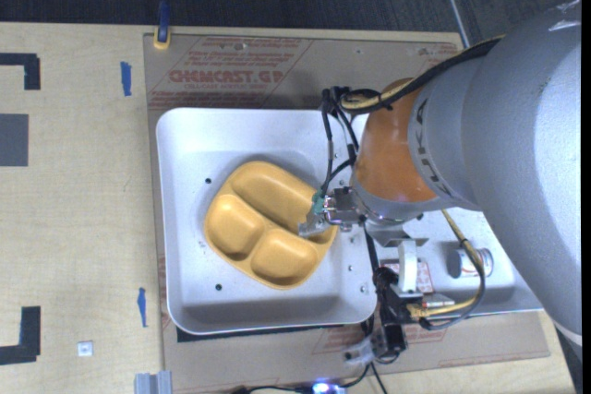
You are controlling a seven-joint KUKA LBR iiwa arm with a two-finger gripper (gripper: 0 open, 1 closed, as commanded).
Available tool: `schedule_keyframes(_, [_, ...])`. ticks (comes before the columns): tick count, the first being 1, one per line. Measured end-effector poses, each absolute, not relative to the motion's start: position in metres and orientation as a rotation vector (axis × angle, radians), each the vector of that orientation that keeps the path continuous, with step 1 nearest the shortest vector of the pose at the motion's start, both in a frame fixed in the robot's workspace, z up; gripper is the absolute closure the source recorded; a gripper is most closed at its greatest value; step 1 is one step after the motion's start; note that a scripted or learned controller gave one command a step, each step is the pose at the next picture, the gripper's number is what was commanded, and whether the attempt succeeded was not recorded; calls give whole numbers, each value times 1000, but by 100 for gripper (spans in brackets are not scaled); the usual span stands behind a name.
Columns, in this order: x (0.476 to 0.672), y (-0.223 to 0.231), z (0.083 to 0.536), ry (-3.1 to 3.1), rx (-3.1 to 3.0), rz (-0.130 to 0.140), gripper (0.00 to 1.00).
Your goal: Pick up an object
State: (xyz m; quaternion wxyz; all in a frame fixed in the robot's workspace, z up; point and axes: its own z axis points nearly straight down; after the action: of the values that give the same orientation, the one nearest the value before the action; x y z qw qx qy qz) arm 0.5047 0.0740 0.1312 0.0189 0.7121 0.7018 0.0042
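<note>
A yellow three-lobed plastic dish (259,221) lies flat in the left white bin (185,152), its hollows facing up. My gripper (320,215) hangs low over the dish's right rim, under the orange band (392,157) of the wrist. The wrist body hides the gripper's tip and the spot where it meets the dish, so I cannot say whether it touches or holds the rim.
The grey arm (517,152) covers most of the right bin (480,291). Black and yellow cables (434,309) loop below the wrist near the front wall. Cardboard (231,69) lies under the bins; the wooden bench (74,198) spreads to the left.
</note>
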Motion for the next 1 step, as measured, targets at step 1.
schedule_keyframes(1, [505, 74, 130, 2178, 2208, 17, 0])
